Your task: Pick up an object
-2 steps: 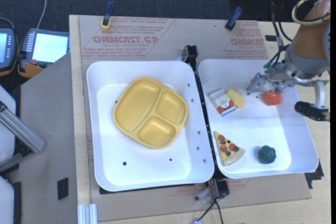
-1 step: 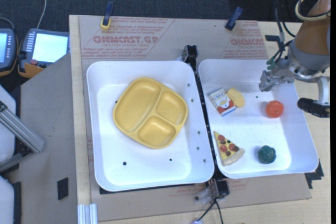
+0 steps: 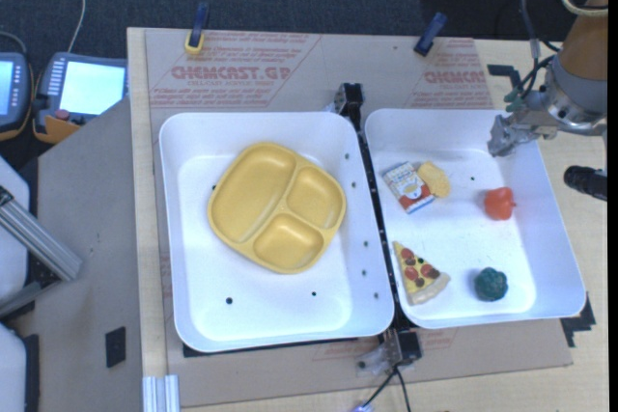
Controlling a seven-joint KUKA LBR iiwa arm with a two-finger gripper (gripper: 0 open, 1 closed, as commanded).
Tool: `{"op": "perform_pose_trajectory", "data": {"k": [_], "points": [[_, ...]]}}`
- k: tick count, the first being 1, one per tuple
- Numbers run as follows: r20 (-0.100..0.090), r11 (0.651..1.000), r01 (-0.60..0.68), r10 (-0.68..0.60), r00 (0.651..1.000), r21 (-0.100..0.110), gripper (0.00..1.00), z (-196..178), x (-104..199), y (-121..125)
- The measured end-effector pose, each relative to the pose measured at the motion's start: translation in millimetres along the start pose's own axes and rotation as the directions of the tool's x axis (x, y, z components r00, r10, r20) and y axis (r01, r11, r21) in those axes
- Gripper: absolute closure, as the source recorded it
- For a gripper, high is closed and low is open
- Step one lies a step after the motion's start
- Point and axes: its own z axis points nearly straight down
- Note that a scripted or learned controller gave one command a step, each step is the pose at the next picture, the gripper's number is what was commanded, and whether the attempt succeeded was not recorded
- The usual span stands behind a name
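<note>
The right white bin (image 3: 541, 304) holds a small red-and-white box with a yellow piece (image 3: 415, 185), a red-orange lump (image 3: 498, 204), a pizza-slice toy (image 3: 421, 273) and a dark green ball (image 3: 491, 284). The gripper (image 3: 504, 138) hangs over that bin's far right corner, above and a little behind the red-orange lump, touching none of the objects. Nothing is seen between its fingers. The arm's grey wrist and orange band rise behind it at the right edge.
The left bin (image 3: 193, 304) holds a yellow divided plate (image 3: 277, 206). Blue clamps (image 3: 430, 33) and a yellow-blue clamp (image 3: 196, 31) pin the cardboard bench at the back. A black bracket (image 3: 350, 97) sits between the bins.
</note>
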Motion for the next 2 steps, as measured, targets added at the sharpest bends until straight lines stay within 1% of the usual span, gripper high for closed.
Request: {"op": "perform_pose_trajectory", "data": {"k": [1,2], "points": [[0.001,1.000,0.000,0.000,1.000,-0.002,1.00,-54.6,-0.5,2.0],[-0.004,1.000,0.005,-0.005,1.000,0.005,1.00,-63.2,52.1,3.8]]}}
